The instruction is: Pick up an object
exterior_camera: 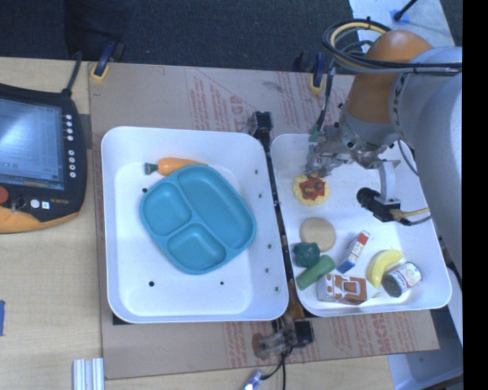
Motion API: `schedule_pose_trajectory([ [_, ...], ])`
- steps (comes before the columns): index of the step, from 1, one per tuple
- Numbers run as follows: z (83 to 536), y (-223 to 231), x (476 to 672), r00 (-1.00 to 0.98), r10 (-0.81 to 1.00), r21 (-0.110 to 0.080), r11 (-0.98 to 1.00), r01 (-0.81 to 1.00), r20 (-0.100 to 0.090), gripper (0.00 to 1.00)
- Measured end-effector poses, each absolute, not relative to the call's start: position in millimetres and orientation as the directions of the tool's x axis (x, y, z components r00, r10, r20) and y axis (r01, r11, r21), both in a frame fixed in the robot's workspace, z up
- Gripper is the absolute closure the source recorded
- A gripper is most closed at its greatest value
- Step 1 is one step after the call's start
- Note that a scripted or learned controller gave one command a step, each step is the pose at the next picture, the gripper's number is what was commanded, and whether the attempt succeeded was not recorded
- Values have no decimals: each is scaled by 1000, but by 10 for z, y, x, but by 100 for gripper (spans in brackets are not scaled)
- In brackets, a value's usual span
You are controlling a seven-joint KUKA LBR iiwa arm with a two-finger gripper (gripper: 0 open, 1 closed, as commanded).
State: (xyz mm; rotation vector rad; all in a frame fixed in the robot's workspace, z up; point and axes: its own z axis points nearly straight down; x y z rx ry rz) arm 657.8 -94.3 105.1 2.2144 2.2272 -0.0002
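My gripper (pixel 319 166) hangs low over the back of the right bin (pixel 433 299), just above a small round yellow piece with a red topping (pixel 311 189). Nothing shows between its fingers. Further forward in that bin lie a tan round cookie (pixel 318 233), a dark green lump (pixel 306 253), a green cylinder (pixel 315 272), a small white tube with red and blue marks (pixel 356 249), a yellow banana-like piece (pixel 382 265), a small can (pixel 402 279) and a brown and white carton (pixel 342 288).
The left bin (pixel 122 291) holds a blue divided plate (pixel 197 218) and an orange carrot (pixel 176 166) behind it. A teach pendant (pixel 28 165) lies on the bench at the far left. The arm's grey body fills the right side.
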Motion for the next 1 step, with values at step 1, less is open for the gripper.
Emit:
schedule_pose_trajectory([
  [1,1050,-943,6578,-6,1000,0,6,1000,-1,0],
])
